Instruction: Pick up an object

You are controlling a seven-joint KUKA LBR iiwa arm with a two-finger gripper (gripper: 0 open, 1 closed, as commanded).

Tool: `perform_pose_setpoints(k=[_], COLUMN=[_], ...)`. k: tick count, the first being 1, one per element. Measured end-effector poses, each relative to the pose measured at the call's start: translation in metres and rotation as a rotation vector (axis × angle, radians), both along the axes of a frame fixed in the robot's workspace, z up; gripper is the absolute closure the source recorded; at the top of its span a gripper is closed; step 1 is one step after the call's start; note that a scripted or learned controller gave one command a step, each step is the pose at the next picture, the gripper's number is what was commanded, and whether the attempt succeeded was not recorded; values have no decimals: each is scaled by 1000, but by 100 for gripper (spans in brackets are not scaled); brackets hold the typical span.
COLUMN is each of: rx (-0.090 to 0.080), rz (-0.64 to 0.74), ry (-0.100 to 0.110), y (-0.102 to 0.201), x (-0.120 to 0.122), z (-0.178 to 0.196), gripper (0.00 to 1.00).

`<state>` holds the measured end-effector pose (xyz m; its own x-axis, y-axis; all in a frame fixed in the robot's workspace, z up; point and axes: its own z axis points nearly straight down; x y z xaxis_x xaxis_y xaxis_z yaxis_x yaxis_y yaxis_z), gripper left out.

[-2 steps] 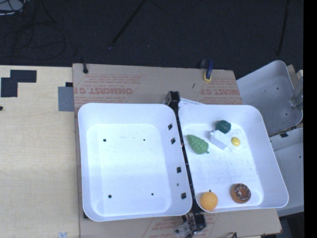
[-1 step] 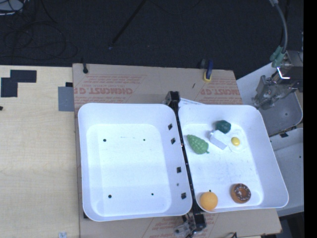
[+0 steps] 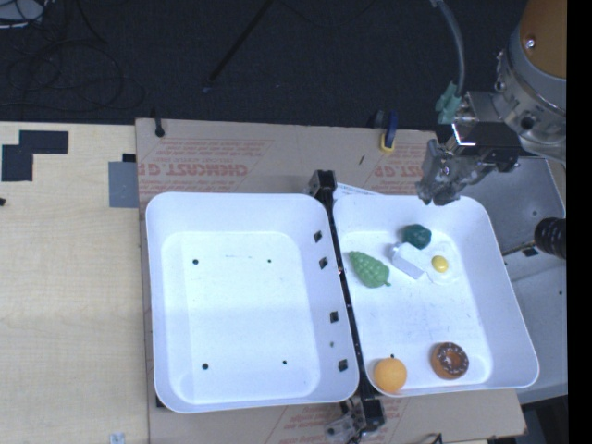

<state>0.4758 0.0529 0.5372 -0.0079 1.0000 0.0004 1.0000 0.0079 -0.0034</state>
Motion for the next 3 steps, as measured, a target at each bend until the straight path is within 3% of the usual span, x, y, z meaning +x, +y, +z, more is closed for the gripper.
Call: perform_pose_setpoints(k=[1,2,3], rx=[0,-1,-2], rz=[4,0,-9], ry=[1,0,0], y=[109,175,156], x=[-1,0,17], z=[-1,-1,0], gripper=[100,100,100])
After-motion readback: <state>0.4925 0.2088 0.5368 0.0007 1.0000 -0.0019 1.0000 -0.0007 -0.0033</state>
